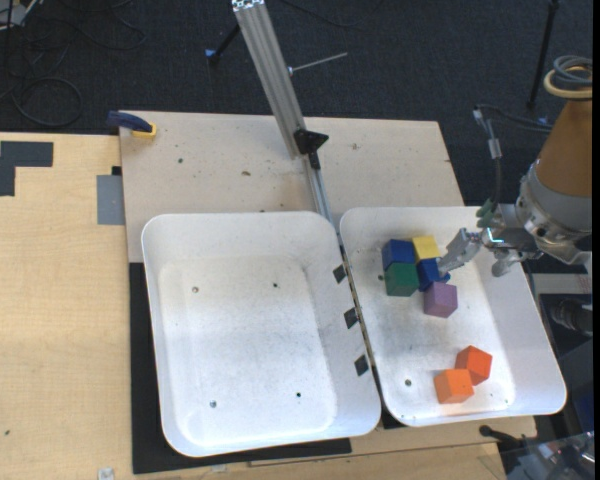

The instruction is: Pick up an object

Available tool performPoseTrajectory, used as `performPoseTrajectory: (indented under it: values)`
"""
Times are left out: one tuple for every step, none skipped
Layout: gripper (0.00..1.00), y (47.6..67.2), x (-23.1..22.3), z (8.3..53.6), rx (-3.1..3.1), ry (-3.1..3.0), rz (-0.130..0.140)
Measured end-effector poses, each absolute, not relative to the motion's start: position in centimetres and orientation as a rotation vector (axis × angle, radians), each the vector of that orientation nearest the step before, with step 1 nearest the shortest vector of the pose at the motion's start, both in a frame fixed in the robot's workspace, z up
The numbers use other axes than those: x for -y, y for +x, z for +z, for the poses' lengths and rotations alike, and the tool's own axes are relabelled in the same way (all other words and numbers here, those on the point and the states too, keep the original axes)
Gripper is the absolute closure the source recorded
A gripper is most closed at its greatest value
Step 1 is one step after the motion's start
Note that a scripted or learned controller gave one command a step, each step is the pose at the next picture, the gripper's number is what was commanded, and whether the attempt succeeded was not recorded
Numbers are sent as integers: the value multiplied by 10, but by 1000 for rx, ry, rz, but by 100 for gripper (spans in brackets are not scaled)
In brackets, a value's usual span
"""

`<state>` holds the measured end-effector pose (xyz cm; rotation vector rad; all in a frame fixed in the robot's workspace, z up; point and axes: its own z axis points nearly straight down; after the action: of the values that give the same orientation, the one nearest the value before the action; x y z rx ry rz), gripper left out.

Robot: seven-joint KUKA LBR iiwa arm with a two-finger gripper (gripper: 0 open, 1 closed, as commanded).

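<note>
The right bin (540, 368) holds a cluster of cubes: a blue one (399, 252), a yellow one (426, 246), a green one (401, 279), a smaller blue one (429, 271) and a purple one (440, 299). Two orange cubes (464, 374) lie apart near the bin's front. My gripper (480, 259) hangs over the right side of this bin, just right of the cluster. It is open, and its left finger (459, 251) reaches toward the small blue cube. Nothing sits between the fingers.
The left bin (170, 268) sits beside the right one, with black clips along the shared rim (346, 288). A slanted metal bar (275, 68) rises behind the bins. A blue and yellow tool (133, 123) lies on the back-left of the bench.
</note>
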<state>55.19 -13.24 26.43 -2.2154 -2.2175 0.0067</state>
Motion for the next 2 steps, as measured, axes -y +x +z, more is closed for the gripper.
performPoseTrajectory:
  values:
    - [0, 552, 134, 267, 2218, -2221, 2]
    - [0, 545, 130, 205, 2216, -2216, 7]
